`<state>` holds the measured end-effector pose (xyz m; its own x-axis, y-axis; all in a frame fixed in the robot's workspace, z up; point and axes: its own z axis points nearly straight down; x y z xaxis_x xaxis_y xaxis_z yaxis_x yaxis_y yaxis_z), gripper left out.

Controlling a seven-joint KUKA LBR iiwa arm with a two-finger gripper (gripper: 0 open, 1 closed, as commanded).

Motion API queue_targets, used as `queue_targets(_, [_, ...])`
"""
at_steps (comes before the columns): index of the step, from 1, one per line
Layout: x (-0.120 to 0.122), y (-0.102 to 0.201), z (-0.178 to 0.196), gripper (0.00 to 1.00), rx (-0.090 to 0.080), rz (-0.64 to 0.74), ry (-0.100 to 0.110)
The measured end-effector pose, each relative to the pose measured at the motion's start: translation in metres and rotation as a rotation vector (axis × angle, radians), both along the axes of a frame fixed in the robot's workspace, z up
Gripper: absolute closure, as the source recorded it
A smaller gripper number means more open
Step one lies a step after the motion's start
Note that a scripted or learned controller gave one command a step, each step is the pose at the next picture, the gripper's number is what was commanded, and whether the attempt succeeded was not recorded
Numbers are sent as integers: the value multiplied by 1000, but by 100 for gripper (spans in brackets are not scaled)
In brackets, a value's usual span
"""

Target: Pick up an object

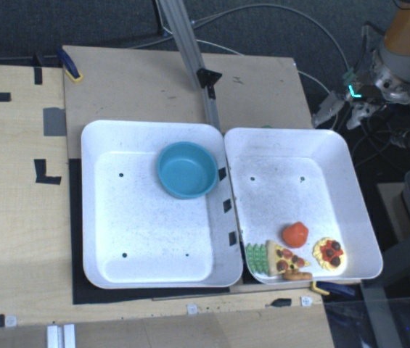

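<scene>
A blue bowl [186,169] sits upright in the back of the left bin [110,223], near its right wall. In the front right corner of the right bin [292,180] lie a red tomato [295,233], a toy pizza slice [279,259] and a small round yellow tart with red topping [329,253]. My gripper [341,112] hangs outside the right bin, just beyond its back right corner, well away from the toys. Its fingers are spread open with nothing between them.
A slanted metal pole [186,35] runs from the top down to the gap between the bins. Cables [277,13] trail over the dark floor at the back. A blue and yellow clamp [71,67] holds the board's back left corner, another [331,288] the front right.
</scene>
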<state>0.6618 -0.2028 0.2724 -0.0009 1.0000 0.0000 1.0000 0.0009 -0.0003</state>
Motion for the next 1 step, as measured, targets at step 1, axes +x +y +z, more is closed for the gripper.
queue_targets(1, [0, 0, 0, 0, 0, 0, 0])
